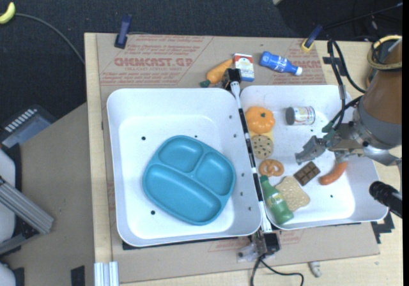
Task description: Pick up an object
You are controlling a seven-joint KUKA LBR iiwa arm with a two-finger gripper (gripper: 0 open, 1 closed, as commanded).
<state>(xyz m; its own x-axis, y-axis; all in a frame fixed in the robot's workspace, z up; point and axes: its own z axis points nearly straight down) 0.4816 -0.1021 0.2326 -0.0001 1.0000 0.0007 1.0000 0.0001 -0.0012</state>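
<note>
In the right bin (358, 211) a chocolate bar (307, 173) lies near the middle, with a sausage (333, 173) just to its right and a pretzel (271, 167) to its left. Above the pretzel sit a cookie (261, 145) and a small pumpkin (259, 119); below it, a slice of bread (293, 192) and a green bottle (276, 202). A small can (301, 115) lies above the chocolate bar. The gripper (311, 150) hovers just above the bar, with nothing visibly between its tips; how far it is spread cannot be told. The left bin (128, 112) holds a blue divided tray (188, 179).
</note>
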